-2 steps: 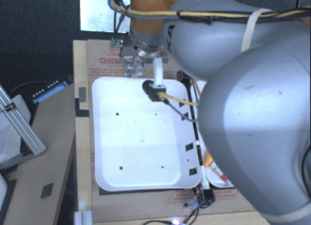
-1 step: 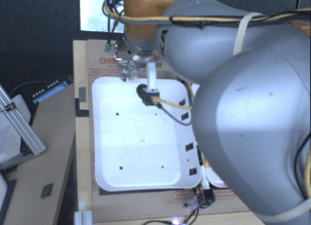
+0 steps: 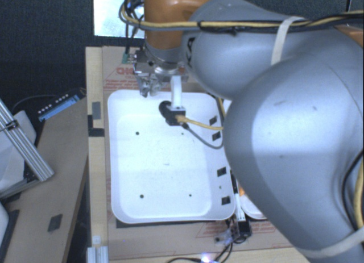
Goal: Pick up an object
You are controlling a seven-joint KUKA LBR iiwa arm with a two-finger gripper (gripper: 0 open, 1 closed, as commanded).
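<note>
— Gripper (image 3: 149, 88) position first: the grey two-finger tool under the orange wrist band hangs over the far rim of the shallow white plastic bin (image 3: 165, 165) on the left. Whether it is open or closed, I cannot tell; the wrist housing hides that.

— And something to pick?

— That bin's floor looks bare apart from a few dark specks. The other white bin (image 3: 253, 208) is mostly hidden behind the big grey arm (image 3: 284, 131), so any object there is out of sight.

— So what would make the step go well?

— Choosing a target the camera can confirm, I'd judge, then descending straight and clear of the yellow cable (image 3: 196, 124).
</note>
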